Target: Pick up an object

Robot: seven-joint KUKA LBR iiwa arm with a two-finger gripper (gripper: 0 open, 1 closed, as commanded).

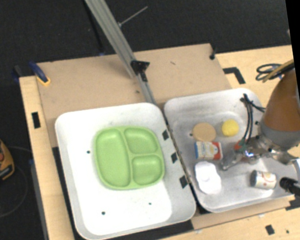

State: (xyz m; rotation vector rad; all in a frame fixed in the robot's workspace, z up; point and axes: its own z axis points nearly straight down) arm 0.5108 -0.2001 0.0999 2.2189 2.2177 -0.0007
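Metal tool (pixel 228 162) sits low in the right bin (pixel 214 101), can't tell its gape; I'd centre it over the small carton (pixel 207 150) touching the tan disc (pixel 204 132), avoiding the white cup (pixel 207 176).

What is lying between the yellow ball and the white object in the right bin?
In the camera view, a small red-and-white carton lies between the yellow ball and the white object, with a tan disc just above it.
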